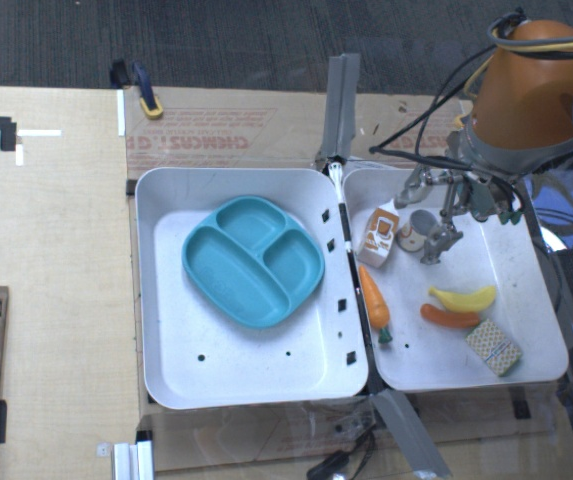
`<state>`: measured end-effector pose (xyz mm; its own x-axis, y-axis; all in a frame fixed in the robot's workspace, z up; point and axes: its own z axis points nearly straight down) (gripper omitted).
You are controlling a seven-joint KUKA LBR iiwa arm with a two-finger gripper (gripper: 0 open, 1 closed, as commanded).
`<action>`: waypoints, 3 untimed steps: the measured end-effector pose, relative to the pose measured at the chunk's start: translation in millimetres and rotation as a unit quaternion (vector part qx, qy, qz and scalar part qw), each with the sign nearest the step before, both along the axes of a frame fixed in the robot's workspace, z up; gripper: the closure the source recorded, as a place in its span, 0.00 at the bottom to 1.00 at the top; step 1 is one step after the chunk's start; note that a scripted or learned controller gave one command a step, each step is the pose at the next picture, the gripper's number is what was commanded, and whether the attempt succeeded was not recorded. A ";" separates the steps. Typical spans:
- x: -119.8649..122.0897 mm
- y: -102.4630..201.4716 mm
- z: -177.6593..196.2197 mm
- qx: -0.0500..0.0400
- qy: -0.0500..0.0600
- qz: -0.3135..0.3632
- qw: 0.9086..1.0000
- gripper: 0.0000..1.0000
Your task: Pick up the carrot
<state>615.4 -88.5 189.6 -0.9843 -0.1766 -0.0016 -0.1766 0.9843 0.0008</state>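
The carrot (373, 300), orange with a small green top at its near end, lies along the left wall of the right bin (526, 268), pointing front to back. My gripper (422, 228) hangs over the back middle of that bin, to the right of and behind the carrot and well apart from it. Its fingers (444, 240) stand spread, so it is open. A small grey round object (418, 230) lies on the bin floor under the gap.
A white and orange carton (379, 236) stands just behind the carrot. A banana (463, 296), a red-orange sausage-shaped piece (450, 316) and a speckled sponge (493, 348) lie at the front right. The left bin (166, 348) holds a blue divided plate (254, 260).
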 end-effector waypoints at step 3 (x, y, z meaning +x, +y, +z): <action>-86.8 -3.2 -100.1 0.001 0.002 0.092 0.996 0.00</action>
